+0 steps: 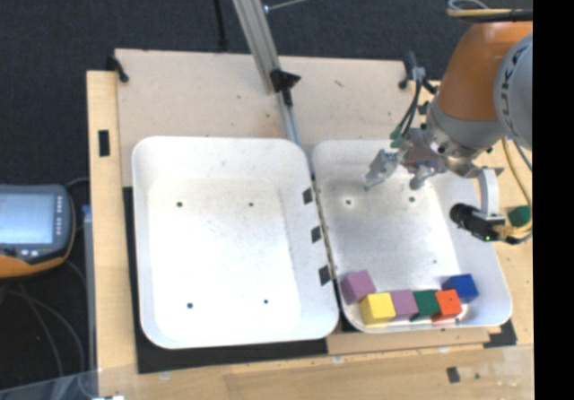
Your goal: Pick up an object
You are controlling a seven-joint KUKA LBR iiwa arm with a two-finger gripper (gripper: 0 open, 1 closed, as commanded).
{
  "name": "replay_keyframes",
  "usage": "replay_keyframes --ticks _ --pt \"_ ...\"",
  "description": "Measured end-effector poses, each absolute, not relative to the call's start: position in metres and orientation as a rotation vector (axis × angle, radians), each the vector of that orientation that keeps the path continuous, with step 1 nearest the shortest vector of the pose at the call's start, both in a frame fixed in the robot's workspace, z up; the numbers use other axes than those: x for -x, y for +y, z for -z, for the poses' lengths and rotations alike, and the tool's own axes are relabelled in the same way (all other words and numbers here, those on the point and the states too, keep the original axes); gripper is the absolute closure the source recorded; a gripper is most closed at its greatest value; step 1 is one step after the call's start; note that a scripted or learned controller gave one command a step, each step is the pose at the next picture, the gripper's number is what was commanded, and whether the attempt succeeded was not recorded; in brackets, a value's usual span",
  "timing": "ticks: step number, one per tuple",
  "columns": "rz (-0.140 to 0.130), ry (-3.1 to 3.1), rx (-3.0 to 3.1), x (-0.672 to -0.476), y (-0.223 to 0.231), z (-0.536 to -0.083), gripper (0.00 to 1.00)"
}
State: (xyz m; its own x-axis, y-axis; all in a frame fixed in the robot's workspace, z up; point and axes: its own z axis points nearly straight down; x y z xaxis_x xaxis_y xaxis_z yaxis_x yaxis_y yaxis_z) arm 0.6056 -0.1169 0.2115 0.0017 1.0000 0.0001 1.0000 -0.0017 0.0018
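Blocks [408,299] line right bin's [377,160] near edge — gripper [398,172] above, spread, unladen.

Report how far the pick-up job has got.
Nothing is picked yet. The hand is over the far part of the right bin, open with nothing between its fingers. The blocks, purple, yellow, orange and blue, lie along the near edge. Descent, grasp and lift remain.

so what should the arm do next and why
Probably swing the gripper toward the near edge of the right bin before descending: it hangs over bare floor at the far end, while the blocks, such as the yellow block, sit clustered along that near edge.
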Motion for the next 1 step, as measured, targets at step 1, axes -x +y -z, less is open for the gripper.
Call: replay_keyframes --ticks 1 --pt "-0.007 2.21 -2.218 -0.6053 -0.1592 -0.3623 0.0"
